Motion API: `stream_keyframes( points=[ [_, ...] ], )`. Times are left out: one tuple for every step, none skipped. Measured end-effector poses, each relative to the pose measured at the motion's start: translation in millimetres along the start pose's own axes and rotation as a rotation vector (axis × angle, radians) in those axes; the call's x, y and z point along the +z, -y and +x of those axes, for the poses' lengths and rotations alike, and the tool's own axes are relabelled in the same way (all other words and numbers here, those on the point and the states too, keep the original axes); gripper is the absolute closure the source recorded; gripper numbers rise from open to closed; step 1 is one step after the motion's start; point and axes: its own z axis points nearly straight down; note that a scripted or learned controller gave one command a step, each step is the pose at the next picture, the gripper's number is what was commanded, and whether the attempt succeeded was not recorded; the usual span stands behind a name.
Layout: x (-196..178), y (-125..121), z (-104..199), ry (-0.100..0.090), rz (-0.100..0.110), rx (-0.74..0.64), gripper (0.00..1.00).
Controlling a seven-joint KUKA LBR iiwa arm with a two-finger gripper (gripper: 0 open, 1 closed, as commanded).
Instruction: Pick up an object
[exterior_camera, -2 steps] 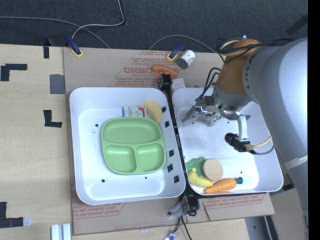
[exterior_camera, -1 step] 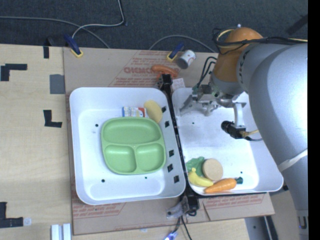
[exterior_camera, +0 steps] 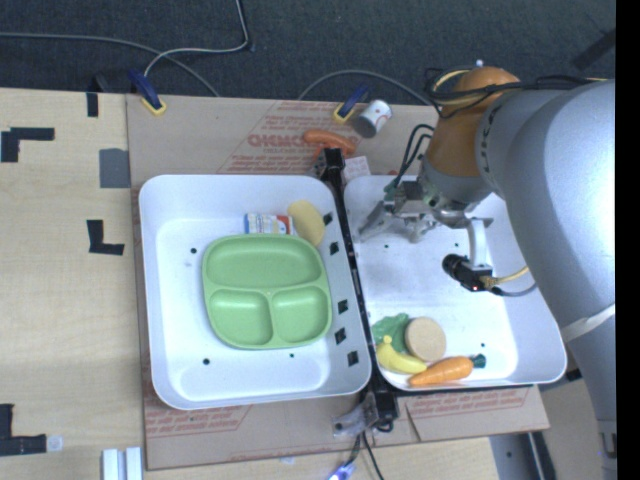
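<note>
Orange plastic carrot [exterior_camera: 441, 370] lies at five o'clock in my right white bin [exterior_camera: 520, 353]; end effector [exterior_camera: 398, 218] hovers spread at twelve, holding nothing.

Red print on the cardboard sheet [exterior_camera: 262, 140] under the bins, upside down from this camera, near its top edge; looks like a brand word, roughly "QUICK...", letters too blurred to confirm. More red print on the same sheet along the bottom edge, below both bins, unreadable. Small carton [exterior_camera: 266, 224] in the left bin [exterior_camera: 165, 268], behind the green divided plate [exterior_camera: 267, 291], has red and blue label printing, too small to read. No numbers or signs legible.
</note>
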Motion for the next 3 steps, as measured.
stream_keyframes(
  points=[
    [0,-13,-10,-0.002,-0.001,-0.001,0.00],
    [0,-19,-2,-0.002,0.000,0.000,0.00],
    [0,-6,-7,0.000,0.000,-0.001,0.00]
  ],
)
